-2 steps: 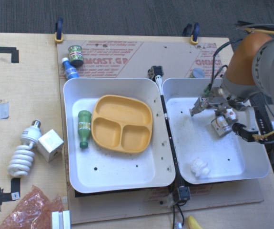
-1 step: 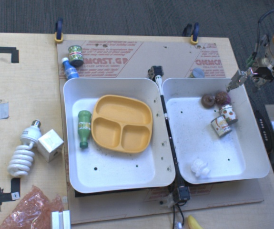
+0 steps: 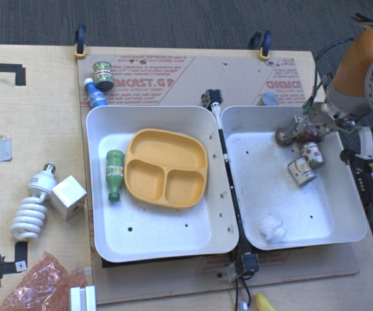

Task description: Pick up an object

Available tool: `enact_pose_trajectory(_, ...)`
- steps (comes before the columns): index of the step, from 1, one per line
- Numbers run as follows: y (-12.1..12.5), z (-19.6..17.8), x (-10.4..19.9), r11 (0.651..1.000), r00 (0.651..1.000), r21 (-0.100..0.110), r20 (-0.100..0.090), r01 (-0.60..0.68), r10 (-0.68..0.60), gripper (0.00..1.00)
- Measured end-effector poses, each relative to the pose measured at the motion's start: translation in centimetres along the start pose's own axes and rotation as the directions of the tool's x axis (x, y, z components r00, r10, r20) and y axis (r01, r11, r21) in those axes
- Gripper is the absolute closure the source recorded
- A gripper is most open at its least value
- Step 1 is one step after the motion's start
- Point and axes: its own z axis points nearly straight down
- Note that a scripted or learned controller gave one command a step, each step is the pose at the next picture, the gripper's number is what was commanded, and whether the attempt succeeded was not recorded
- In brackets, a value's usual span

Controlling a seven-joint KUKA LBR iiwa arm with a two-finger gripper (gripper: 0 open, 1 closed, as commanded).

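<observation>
Right white bin | small can, tilted, printed label | gripper above it, state unclear

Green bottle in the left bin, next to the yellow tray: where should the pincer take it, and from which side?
Grip the green bottle across its mid-body from straight above. It lies flat with its length running along the divided yellow tray, cap toward the front of the bin. The tray sits close on one side, so place one finger in that narrow gap and the other on the open bin-floor side.

Tray + bottle in L bin.
</observation>
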Motion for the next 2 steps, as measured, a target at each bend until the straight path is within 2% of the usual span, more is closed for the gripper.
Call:
enact_pose_trajectory(1, 0.01, -1.08, -0.04, 1.000, 1.000, 0.002, 0.002, 0.003, -0.003, 1.00)
enact_pose_trajectory(2, 0.04, -1.10, -0.03, 1.000, 1.000, 0.001, 0.002, 0.003, -0.003, 0.00)
